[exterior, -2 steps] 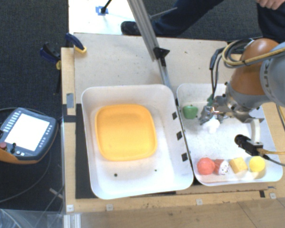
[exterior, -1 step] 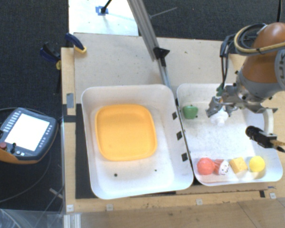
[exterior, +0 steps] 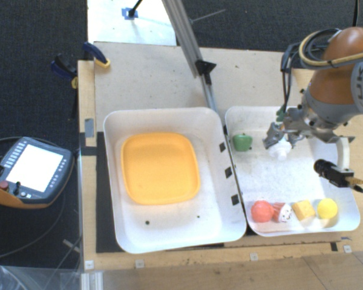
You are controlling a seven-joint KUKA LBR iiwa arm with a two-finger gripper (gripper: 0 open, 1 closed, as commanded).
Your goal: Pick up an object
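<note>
You have the gripper [exterior: 280, 139] low over the far part of the right bin [exterior: 272, 180], and something small and white [exterior: 281, 151] sits right at its tips. From this slanted view you cannot tell whether the jaws are spread or pinched on it, nor whether that white bit is an object or part of the tool, so count nothing as picked yet.

Just to the left of the jaws lies a green piece [exterior: 242, 142], close to the bin wall. Well toward the near edge from the jaws runs a row: a red ball [exterior: 262, 211], a small white die [exterior: 284, 213], a yellow block [exterior: 303, 210] and a yellow ball [exterior: 327, 208].

Beyond, the left bin [exterior: 118, 180] carries an orange plate [exterior: 160, 167]. Both bins rest on a pale bench [exterior: 151, 71] above dark carpet, with a teach pendant [exterior: 29, 171] on the floor far left.
</note>
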